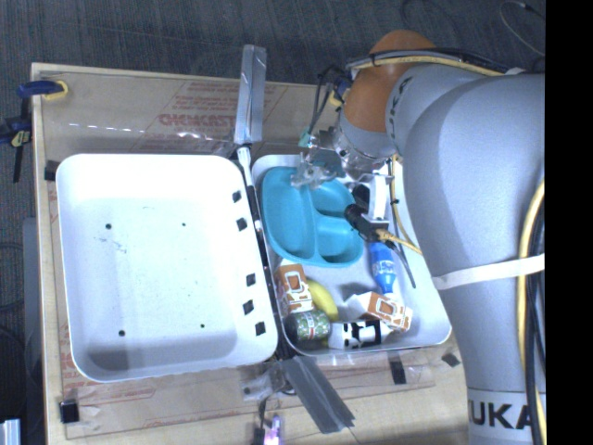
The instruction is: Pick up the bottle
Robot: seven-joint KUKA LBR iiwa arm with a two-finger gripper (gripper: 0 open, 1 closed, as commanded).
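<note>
**Approach phase: gripper above the right bin, bottle not yet grasped**

Dark carpet is surrounding a pale wooden bench (139, 91) that is carrying two shallow white plastic bins side by side. I am reading the left white bin (148, 267) as holding no objects. The right white bin (426, 327) is holding a clutter: a blue moulded plastic tray (301, 216), a small blue-labelled clear plastic bottle (383, 269), a yellow banana-shaped toy (322, 297), a green-labelled tin can (310, 324), and two orange-and-white cartons (293, 286).

The bottle is lying along the right wall of the right bin, just beside the blue tray and close to the nearer carton.

The grey arm with its orange band (375, 95) is reaching in from the right. Its two-finger gripper (320, 170) is hanging over the far end of the blue tray, apart from the bottle. I cannot tell how far it is open, and I am seeing nothing held in it.

I am judging this as the approach step. The next move is calling for travel toward the near right of the bin, alignment across the bottle's narrow axis, and a descent that is avoiding the tray edge and the bin wall.
</note>
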